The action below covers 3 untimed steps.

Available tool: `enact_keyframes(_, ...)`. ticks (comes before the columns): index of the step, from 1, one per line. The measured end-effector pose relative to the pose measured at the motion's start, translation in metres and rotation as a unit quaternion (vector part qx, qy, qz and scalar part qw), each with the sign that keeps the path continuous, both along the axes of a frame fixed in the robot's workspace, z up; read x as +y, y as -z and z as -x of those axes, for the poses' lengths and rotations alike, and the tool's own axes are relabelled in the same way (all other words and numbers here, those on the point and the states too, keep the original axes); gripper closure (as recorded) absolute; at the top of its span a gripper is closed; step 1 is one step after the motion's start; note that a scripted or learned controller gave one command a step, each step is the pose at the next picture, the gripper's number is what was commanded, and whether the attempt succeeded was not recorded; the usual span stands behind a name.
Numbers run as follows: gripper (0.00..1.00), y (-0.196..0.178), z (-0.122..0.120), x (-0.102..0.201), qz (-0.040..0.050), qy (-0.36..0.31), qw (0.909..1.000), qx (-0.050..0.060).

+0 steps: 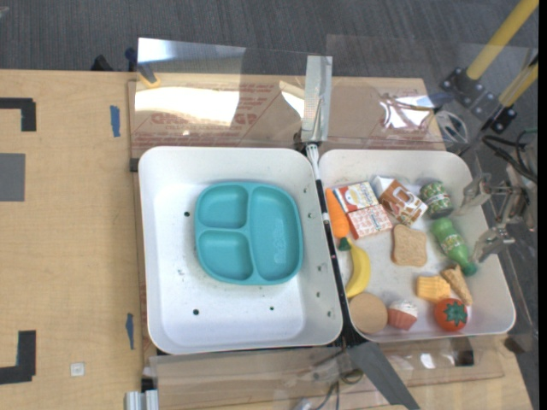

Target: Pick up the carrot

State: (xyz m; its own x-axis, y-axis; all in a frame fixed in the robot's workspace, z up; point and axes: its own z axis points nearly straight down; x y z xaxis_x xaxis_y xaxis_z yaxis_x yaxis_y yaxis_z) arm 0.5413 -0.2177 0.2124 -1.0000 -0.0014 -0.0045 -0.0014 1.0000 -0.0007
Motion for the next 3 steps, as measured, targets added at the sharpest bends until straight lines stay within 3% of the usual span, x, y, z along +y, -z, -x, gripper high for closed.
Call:
enact_keyframes(1,0.00,0.075,0.047,-0.006,-0.0011,0.016,0.9999,0.004)
enact_keyframes(2,0.00,0.109,0.047,0.004,0.0052,0.029,0.9993,-0.021)
enact_keyframes(3,0.00,0.115,0.050,0.073,0.0023,0.051,0.9986,-0.017)
